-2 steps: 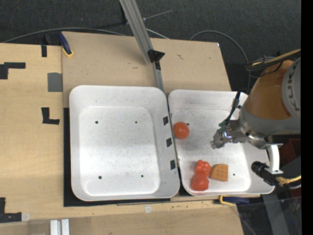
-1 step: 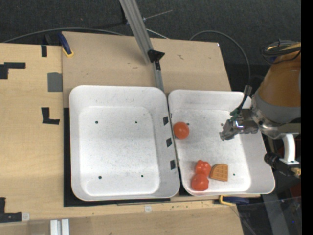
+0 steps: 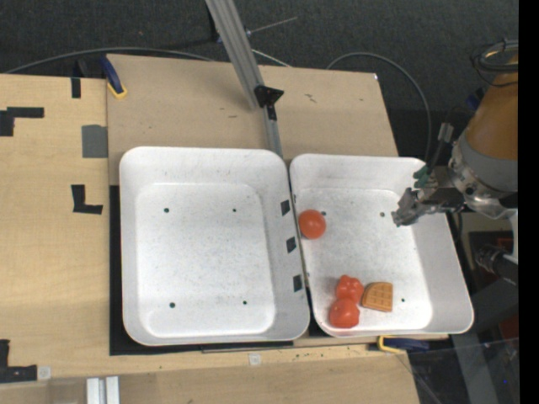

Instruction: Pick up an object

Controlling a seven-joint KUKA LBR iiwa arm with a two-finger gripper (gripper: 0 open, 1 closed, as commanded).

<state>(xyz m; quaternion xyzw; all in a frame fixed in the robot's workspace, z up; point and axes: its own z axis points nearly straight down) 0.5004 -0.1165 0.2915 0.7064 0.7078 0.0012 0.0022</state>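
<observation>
The right bin point(image 3: 438, 251) holds a small red-orange ball point(image 3: 312, 224) near its left wall. At its front lie two red rounded pieces point(image 3: 345, 301) touching each other, with a tan waffle-like square point(image 3: 378, 296) just to their right. My gripper point(image 3: 407, 209) hangs over the right side of this bin, well to the right of the ball and above the front group. Nothing shows between its dark fingers.
The left bin point(image 3: 135, 225) stands beside the right one, with black clips along the shared wall. A slanted metal pole point(image 3: 240, 45) rises behind the bins. Cables run across the dark floor at the back.
</observation>
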